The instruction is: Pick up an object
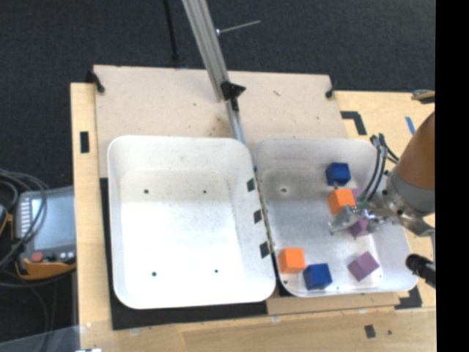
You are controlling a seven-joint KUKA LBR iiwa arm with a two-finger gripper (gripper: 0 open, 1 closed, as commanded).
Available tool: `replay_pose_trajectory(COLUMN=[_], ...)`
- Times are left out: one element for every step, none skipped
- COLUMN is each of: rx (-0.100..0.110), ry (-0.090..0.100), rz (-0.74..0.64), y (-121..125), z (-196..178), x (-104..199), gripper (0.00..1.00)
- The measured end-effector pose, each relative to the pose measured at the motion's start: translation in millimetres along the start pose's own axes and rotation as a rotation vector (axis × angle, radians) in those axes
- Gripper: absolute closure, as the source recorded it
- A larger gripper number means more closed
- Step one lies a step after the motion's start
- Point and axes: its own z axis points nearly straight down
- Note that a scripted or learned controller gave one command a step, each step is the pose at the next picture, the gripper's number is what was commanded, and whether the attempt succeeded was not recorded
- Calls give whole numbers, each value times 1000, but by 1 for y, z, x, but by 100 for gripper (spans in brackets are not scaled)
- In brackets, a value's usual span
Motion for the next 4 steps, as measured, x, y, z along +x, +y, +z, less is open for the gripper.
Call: replay_pose_trajectory(rx=[1, -10, -12, -12], ry=[0, -2, -3, -4], rz=[-1, 7, -5, -6], y=[-10, -7, -7, -5], z=[49, 35, -29, -83], x=[-5, -6, -8, -9], gripper=[0, 100, 100, 100])
